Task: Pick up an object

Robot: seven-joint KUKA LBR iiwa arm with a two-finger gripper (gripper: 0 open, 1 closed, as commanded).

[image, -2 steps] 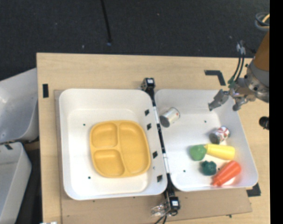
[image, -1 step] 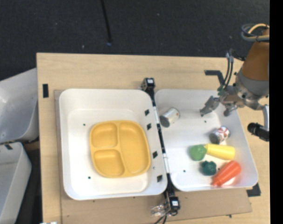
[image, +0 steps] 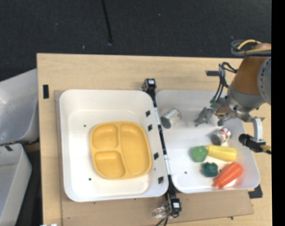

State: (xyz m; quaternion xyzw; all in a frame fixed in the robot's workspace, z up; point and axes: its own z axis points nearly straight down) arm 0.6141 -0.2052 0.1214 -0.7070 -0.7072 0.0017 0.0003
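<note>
wooden bench [image: 109,72] carries two white bins; gripper [image: 212,115] hangs over the right bin [image: 189,178], whether anything is held i cannot tell, small red-white ball [image: 222,135] lying just below it.

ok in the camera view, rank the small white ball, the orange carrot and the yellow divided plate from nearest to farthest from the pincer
From the pincer:
1. Small white ball, just below it in the right bin.
2. Orange carrot, at that bin's lower right corner.
3. Yellow divided plate, across in the left bin.
</note>
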